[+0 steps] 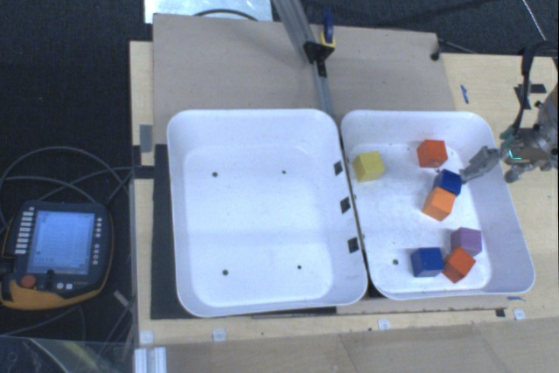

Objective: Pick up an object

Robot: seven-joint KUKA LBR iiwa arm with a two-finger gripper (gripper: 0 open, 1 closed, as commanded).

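**Poised at the rim: pincer hangs over a bin of small blocks**

Seemingly mid-approach, the pincer (pixel 483 162) is seen at the three o'clock edge of the right bin (pixel 522 262), its grey tip reaching in over the bin wall from the arm's side. Whether its fingers are spread or pressed together cannot be told from this angle; nothing is seen between them.

Seven small blocks are scattered in the right bin. A blue block (pixel 449 182) lies just beside the pincer's tip, touching or nearly touching an orange block (pixel 439 203) at its six o'clock. A red-orange block (pixel 431 154) sits at the blue one's eleven o'clock, and a yellow block (pixel 369 166) lies well apart at nine o'clock, near the bins' shared wall. At the bin's five o'clock corner a purple block (pixel 466 239), a second blue block (pixel 426 262) and a second red-orange block (pixel 458 265) are bunched together. The left bin (pixel 188 135) is seen on the worktop (pixel 489 92) alongside.

The blocks are judged to be light, rigid and unbreakable, with flat faces that should be gripped squarely on two opposite sides. Smooth surfaces may slip if caught on a corner. The yellow block, standing alone, is judged the easiest target; the blue block is nearest but is crowded by its orange neighbour, which could be knocked or block a finger.
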